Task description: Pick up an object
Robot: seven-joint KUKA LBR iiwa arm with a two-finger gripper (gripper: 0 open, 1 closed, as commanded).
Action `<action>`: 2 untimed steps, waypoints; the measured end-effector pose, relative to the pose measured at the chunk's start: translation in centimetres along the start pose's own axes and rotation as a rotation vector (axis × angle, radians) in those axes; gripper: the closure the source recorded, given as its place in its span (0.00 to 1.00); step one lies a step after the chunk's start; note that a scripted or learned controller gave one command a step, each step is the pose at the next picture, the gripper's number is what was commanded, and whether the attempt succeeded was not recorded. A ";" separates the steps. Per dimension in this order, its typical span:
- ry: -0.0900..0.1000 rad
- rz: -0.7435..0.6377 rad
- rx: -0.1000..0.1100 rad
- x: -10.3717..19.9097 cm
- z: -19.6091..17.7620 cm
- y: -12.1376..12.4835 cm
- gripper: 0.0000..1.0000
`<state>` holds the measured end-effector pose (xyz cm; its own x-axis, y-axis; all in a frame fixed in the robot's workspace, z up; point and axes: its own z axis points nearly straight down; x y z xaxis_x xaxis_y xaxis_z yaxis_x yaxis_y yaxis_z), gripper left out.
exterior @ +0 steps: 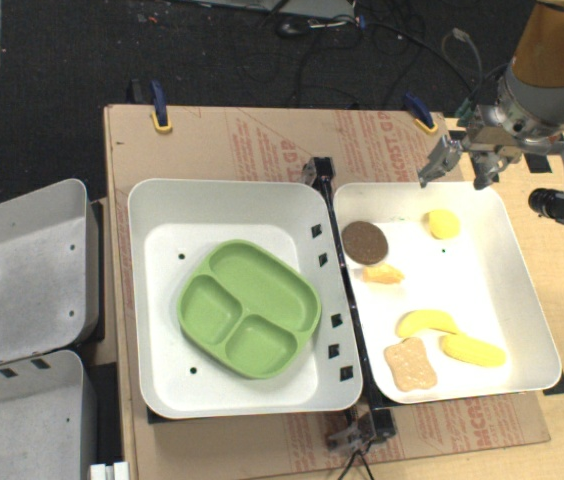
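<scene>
Five food pieces lie in the right bin [522, 298] while the gripper [459, 171], fingers spread, hovers above its far rim.

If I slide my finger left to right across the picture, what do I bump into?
Green tray → brown cookie → toast → yellow lemon → gripper.
</scene>
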<state>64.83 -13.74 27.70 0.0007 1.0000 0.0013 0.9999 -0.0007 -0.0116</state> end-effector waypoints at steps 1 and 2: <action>-0.002 -0.002 -0.012 0.0 -0.8 0.2 0.00; -0.001 -0.004 -0.008 0.8 4.0 0.7 0.00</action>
<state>65.52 -12.98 23.66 -0.0030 1.0000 0.0001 1.0000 0.0030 -0.0035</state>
